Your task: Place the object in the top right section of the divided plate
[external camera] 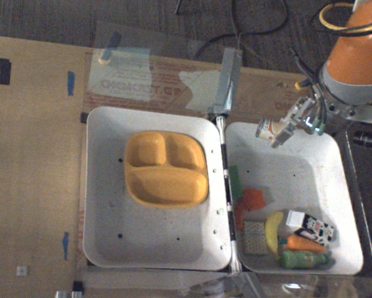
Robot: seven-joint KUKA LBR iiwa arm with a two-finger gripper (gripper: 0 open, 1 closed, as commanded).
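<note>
While my pincer (282, 130) grips a small can (266, 129) above the right bin (340, 194), I judge transport next: leftward to the yellow divided plate (166, 169), its top right section (187, 153).

Gripper (281, 132) holding can (266, 129) above right bin (347, 188)

Right bin (342, 169) contains banana (272, 231), carrot (305, 244), green bottle (302, 259), small carton (311, 225) and orange-red piece (253, 200), clustered near front.

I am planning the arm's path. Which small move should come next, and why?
Probably carry the small can, which the gripper holds above the right bin's far rim, leftward toward the yellow divided plate in the left bin.
</note>
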